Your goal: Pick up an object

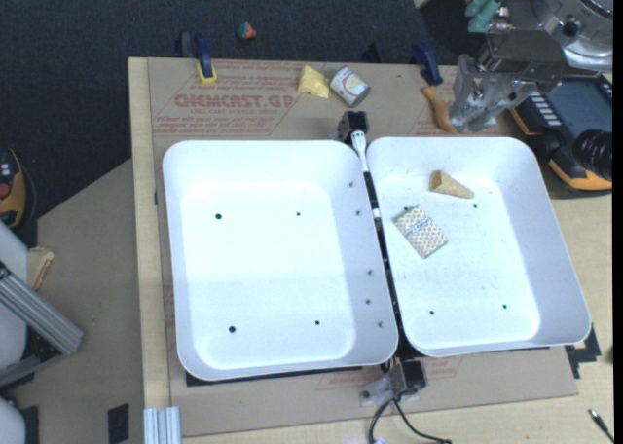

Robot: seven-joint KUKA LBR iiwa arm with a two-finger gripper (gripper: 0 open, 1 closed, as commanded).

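worktop (146,238): brown board with red print, sitting on dark carpet
left bin (263,257): white, shallow, few black dots on its floor
back edge: yellow scrap (313,83) just beside a small grey-white box (349,86)
clamps: blue ones (203,53) on the far edge
carpet: tiny colourful ball (247,31)

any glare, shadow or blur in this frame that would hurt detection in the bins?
Camera view: left bin floor has a bright washed-out patch with a greyer band above it; the patterned packet and tan wedge in the right bin are soft but legible; gripper at top right is blurry.
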